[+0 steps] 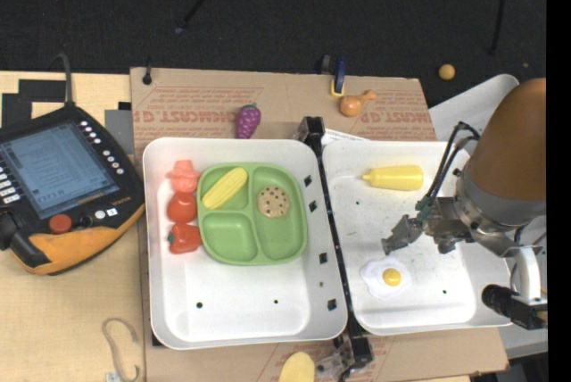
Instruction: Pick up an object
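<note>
The right bin (428, 311) holds a yellow mustard bottle (393, 178) lying on its side near the back and a toy fried egg (387, 276) near the front. My gripper (401, 236) hangs low over the right bin, just above and to the right of the egg and below the bottle. Its dark fingers point left; nothing shows between them. In the left bin (223, 318) a green divided plate (252, 212) carries a corn cob (222, 186) and a cookie (273, 202). Red and pink toy pieces (182, 208) lie left of the plate.
A teach pendant (59, 184) lies on the bench at the left. Behind the bins, on cardboard, sit a purple grape toy (247, 120) and an orange pear-like toy (355, 103). A yellow object (297, 366) rests at the front edge. A black divider (325, 220) separates the bins.
</note>
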Tool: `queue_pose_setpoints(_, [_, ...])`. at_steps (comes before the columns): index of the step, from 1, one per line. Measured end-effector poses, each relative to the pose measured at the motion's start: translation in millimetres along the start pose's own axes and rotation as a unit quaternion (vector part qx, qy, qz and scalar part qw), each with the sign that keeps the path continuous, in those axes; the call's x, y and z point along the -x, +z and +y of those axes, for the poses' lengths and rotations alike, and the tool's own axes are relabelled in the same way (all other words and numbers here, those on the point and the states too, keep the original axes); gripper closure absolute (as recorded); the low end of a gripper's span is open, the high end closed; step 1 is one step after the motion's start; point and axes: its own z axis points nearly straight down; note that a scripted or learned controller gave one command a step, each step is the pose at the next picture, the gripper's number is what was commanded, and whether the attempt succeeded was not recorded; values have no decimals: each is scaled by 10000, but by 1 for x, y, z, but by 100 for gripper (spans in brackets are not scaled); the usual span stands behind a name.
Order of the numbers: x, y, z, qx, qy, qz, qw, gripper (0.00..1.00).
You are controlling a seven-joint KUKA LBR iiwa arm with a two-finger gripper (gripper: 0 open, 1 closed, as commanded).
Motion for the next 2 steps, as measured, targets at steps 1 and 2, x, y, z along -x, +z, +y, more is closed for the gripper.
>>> queue_pose_setpoints(1, [0,-5,2,54,-9,-4,10000,0])
queue_pose_setpoints(2, [6,49,-6,29,-8,-1,10000,0])
